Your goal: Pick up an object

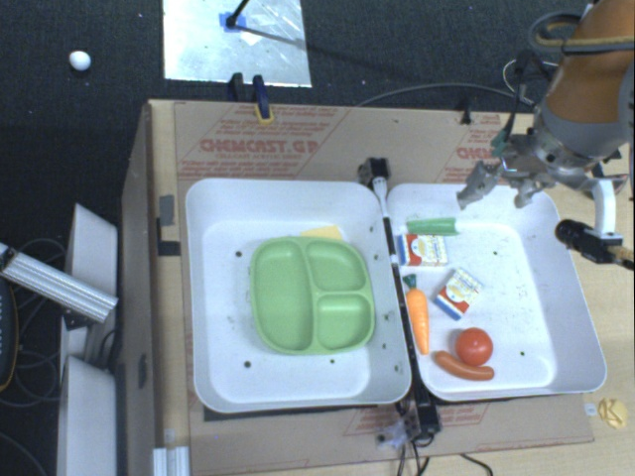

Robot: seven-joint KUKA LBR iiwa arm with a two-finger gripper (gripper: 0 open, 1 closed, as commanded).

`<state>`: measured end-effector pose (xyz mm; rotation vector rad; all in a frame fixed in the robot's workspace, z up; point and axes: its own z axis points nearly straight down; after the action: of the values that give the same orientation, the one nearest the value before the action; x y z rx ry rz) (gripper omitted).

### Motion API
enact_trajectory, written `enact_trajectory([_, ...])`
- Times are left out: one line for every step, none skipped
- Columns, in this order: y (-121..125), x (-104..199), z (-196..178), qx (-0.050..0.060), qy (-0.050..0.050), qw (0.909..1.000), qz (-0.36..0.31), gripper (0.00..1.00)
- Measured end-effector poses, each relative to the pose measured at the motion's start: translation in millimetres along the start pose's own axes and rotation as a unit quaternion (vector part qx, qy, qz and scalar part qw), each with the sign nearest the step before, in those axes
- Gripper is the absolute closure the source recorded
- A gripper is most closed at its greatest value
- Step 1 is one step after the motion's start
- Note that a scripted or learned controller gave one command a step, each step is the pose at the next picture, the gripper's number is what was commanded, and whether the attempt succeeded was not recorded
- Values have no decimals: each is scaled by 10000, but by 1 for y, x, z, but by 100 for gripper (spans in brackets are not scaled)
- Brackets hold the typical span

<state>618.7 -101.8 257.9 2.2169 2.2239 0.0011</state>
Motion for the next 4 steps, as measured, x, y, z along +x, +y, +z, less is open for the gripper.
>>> enact_trajectory([24, 1, 134, 21, 5, 10000, -3, 0])
enact_trajectory([50, 8, 174, -1, 2, 10000, -10, 0])
enact_trajectory([52, 8, 160, -26, 7, 10000, -19, 100])
enact_trajectory([52, 8, 160, -25, 7, 10000, -19, 0])
